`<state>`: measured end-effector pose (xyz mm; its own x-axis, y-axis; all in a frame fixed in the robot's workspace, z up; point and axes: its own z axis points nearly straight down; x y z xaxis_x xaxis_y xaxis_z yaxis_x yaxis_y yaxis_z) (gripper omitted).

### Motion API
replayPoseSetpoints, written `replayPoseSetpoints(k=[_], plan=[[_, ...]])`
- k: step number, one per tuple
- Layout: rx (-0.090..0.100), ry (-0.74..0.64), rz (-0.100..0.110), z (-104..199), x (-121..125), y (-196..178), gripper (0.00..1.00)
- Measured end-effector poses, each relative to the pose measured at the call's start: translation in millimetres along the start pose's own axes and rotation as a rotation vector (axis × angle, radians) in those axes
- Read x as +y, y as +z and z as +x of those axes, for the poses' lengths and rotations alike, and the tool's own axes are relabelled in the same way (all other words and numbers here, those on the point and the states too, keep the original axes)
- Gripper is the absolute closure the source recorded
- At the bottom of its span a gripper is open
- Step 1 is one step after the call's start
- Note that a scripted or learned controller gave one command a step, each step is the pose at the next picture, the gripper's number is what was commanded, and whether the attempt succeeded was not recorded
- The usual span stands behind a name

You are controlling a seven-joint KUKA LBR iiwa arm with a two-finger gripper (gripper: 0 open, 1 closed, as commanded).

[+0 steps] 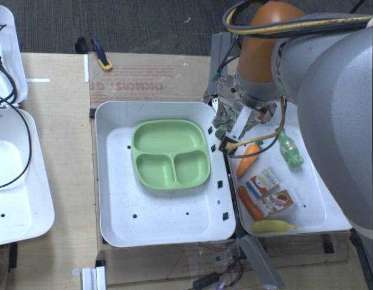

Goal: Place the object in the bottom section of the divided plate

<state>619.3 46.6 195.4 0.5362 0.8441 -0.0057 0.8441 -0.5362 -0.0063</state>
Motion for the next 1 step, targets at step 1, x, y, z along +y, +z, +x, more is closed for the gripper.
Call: replayPoseSetpoints(k=[1], plan=[[0.0,0.0,-0.001,-0.1,0.3,-0.3,0.0]])
